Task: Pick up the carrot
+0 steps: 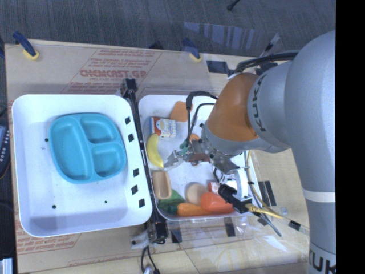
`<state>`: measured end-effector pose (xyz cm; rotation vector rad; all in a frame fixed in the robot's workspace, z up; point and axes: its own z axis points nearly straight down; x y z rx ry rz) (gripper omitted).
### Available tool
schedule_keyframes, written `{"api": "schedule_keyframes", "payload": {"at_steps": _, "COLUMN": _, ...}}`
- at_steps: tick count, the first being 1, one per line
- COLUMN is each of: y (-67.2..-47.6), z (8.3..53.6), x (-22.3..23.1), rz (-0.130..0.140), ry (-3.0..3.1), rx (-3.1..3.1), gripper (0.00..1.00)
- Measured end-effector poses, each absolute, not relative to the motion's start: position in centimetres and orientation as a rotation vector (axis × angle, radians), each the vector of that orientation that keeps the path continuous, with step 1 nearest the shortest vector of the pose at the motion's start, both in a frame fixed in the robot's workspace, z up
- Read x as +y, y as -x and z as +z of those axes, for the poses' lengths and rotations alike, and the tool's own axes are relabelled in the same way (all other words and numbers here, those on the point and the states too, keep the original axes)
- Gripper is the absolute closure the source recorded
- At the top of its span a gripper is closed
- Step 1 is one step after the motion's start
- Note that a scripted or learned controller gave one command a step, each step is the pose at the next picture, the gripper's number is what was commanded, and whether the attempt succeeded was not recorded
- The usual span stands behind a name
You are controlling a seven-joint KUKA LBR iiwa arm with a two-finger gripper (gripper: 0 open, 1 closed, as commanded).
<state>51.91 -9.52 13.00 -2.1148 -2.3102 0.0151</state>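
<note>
The grey arm is extended in from the right, its orange-banded wrist bent downward, the gripper lowered.

One fixed camera up high, tilted down across the brown paper-covered counter, both shallow white plastic bins framed, grey arm close at right.

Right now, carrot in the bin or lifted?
In the bin. The carrot lies flat at the right bin's near edge, beside the red pepper.

Robotics lab: KUKA arm over white bins, clamped cardboard bench, grey carpet.
</note>
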Motion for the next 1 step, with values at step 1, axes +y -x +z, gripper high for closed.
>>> {"api": "schedule_keyframes", "payload": {"at_steps": 1, "y": -57.71, "z": 14.55, "x": -12.89, "rz": 0.005, "ry": 2.278, "rx": -2.163, "gripper": 0.0}}
